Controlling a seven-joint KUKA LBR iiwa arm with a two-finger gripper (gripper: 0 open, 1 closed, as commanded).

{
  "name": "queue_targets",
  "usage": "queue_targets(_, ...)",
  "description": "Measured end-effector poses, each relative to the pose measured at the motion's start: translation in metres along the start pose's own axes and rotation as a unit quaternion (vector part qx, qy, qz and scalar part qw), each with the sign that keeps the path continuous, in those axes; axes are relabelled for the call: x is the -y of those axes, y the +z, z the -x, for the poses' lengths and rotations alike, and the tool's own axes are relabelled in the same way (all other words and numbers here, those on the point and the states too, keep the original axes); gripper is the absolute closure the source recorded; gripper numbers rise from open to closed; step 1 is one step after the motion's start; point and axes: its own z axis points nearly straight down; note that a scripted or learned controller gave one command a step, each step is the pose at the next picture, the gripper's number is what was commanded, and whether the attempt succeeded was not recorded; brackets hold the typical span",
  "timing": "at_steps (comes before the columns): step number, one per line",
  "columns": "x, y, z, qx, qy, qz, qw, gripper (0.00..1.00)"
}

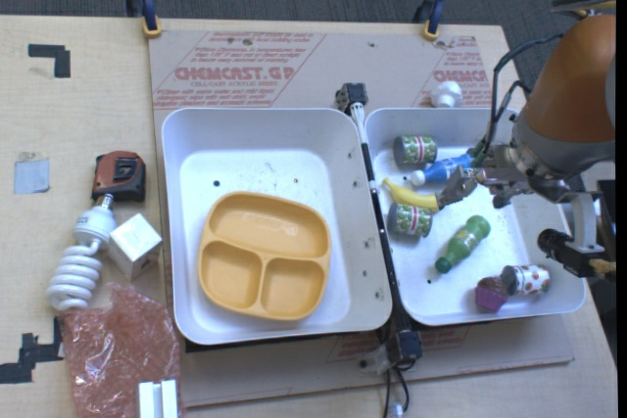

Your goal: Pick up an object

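Two shallow white plastic bins side by side on a cardboard-covered bench. In the left bin (186,162), a smooth yellow three-compartment tray (265,255), rounded at the corners. In the right bin (549,308): two short cans (415,150) with green labels lying on their sides, a curved yellow banana (409,195) between them, a blue-and-white tube (439,171), a green bottle (462,243) lying at a slant, a purple lump (490,294) touching a small spotted cup (530,280). Gripper (458,186) low over the right bin, just beside the tube and banana; fingers dark and blurred, spread impossible to tell, nothing seen between them. Left of the bins, a spiral white bulb (80,259), a white cube (135,241), crinkly red mesh (118,348).
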Motion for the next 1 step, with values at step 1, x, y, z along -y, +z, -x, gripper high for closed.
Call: queue_targets(1,-0.05,0.1064,0.0349,0.0,0.001,0.004,1.0,0.0)
